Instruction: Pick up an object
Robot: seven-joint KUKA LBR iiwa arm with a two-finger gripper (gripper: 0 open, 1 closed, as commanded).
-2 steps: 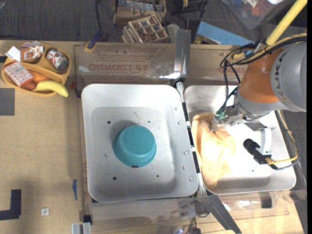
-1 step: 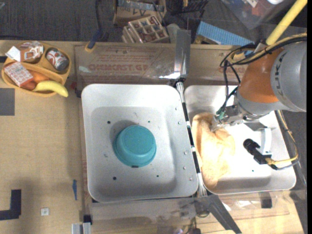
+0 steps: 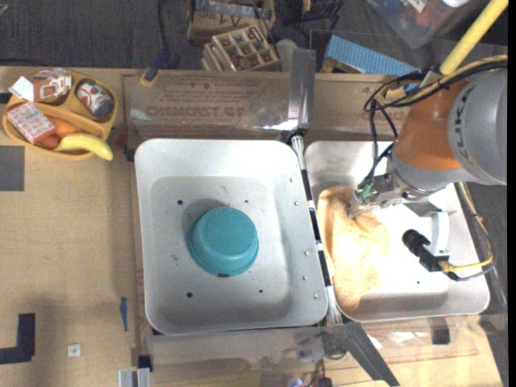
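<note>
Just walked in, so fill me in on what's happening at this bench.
A grey robot arm reaches in from the right over the right-hand bin, its gripper down at the upper edge of a crumpled tan cloth lying along that bin's left side. Nothing looks lifted yet. The left bin holds an upside-down teal bowl. A tray of snacks with a banana sits at the far left.

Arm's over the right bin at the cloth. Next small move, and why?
Probably a short lift straight up, to test the grasp. The tool sits at the upper edge of the tan cloth in the right bin, and whether the cloth is caught cannot be told from this view. A lift would show it. The teal bowl lies in the left bin, apart.
</note>
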